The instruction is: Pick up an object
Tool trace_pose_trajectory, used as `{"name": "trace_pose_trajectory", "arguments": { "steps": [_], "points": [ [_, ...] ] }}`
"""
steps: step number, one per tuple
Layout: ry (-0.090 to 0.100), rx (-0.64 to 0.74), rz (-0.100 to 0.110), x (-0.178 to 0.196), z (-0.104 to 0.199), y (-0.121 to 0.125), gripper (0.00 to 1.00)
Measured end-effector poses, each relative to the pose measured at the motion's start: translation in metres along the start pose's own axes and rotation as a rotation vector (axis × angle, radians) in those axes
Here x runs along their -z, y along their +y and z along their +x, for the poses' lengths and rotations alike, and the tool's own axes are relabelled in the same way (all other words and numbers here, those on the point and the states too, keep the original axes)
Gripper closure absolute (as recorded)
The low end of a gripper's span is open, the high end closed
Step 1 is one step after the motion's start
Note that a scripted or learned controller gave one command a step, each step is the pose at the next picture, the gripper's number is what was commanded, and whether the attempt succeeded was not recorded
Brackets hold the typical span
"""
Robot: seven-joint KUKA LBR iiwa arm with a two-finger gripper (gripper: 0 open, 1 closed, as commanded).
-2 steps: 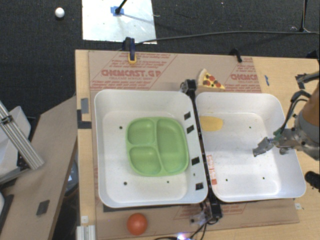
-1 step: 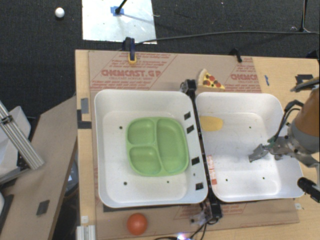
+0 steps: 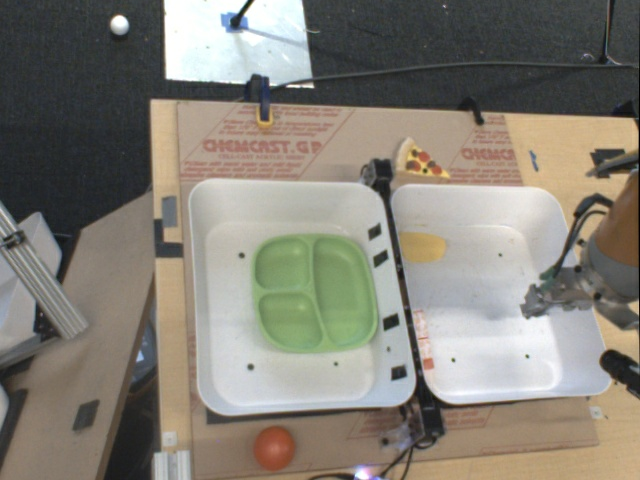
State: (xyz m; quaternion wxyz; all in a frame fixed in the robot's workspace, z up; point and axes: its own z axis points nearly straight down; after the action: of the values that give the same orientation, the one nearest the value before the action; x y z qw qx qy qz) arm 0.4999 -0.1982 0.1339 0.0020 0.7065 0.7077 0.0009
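yellow piece in the right bin

a flat, pale yellow piece lies on the floor of the right bin, up at about 10 o'clock, just beside the divider. it is roughly oval, longer across than deep, lying flat, and nothing touches it.

Robotics lab: clamped bench with two white bins, extrusion rail alongside.

"CHEMCAST GP" is seen printed in red, repeated at several angles, on the brown protective sheet laid over the bench beneath the bins; other markings cannot be read.
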Motion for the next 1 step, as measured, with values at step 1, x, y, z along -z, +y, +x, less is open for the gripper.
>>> {"name": "trace_pose_trajectory", "arguments": {
  "steps": [1],
  "points": [
    [0.000,0.003,-0.001,0.0453,0.0060,0.0021,1.00]
  ]
}}
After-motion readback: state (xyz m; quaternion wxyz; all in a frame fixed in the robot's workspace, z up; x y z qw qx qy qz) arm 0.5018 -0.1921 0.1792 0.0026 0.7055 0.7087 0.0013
